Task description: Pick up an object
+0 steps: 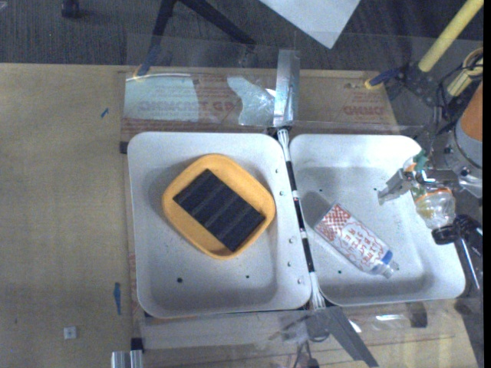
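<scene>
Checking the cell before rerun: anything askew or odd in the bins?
Nothing damaged or spilled. The plastic bottle lies on its side, diagonal, in the right bin. The yellow tray sits skewed in the left bin.

Grey arm [469, 140] with orange band, metallic gripper [395, 186].

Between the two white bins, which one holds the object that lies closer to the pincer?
The right bin: its plastic bottle with the red-and-white label lies near the pincer. The left bin holds a yellow sponge with a dark top.
</scene>
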{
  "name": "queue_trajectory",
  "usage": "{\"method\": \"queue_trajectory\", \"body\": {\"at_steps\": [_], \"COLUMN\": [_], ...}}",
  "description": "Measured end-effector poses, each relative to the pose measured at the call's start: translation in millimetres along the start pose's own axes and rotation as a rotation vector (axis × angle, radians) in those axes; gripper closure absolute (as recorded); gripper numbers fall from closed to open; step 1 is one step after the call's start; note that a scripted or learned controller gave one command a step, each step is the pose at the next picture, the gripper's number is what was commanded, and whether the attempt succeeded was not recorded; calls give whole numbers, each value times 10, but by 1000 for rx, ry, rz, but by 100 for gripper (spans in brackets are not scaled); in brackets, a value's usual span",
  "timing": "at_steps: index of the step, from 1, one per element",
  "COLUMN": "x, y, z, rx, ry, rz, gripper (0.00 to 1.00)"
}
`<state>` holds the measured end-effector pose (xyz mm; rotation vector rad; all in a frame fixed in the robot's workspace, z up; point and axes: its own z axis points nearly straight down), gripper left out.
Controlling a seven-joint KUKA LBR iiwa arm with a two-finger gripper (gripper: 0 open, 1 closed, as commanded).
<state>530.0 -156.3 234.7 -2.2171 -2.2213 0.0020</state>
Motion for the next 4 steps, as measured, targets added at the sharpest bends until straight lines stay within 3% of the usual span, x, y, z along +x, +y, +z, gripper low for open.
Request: {"method": "queue_trajectory", "body": {"at_steps": [1,2,3,4], "x": [306,-407,-418,191], "y": [75,569,571,914], "z": [955,1477,1380,340], "rx": [-30,-10,-13,-4], "ry": [-7,-3,-4,-2], "rz": [-101,-7,-5,-113], "gripper": [0,0,100,100]}}
